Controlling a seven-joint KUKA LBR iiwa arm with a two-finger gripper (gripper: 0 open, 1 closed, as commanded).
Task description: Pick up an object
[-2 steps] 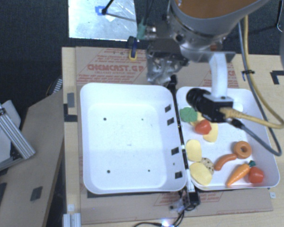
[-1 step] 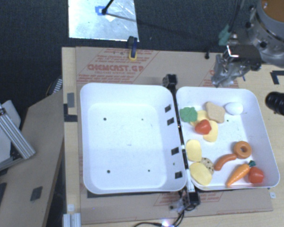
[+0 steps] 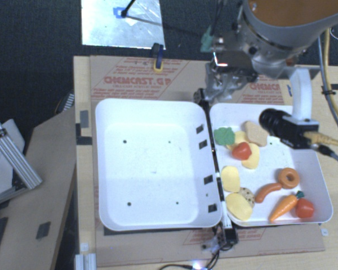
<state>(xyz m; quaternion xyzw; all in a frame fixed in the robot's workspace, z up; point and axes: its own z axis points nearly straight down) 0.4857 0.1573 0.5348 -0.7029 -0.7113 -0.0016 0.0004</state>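
The gripper (image 3: 221, 86), its opening impossible to tell, hangs above the bin (image 3: 321, 198) rim, toy food (image 3: 242, 151) below for picking

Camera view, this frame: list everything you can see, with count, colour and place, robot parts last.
Shallow white plastic bins: 2, side by side on the bench.
Toy foods: all in the right bin.
Green broccoli piece: 1, top left.
Tan bread slice: 1, top.
Red tomato: 1, below the broccoli.
Pale yellow pieces: 3, left side.
Speckled cookie: 1, bottom.
Orange doughnut ring: 1, right.
Orange-red sausage: 1, centre.
Orange carrot: 1, bottom right.
Red ball: 1, bottom right corner.
Brown cardboard sheet: 1, under the bins.
Grey arm: 1, upper right; gripper above the bins' top edge.
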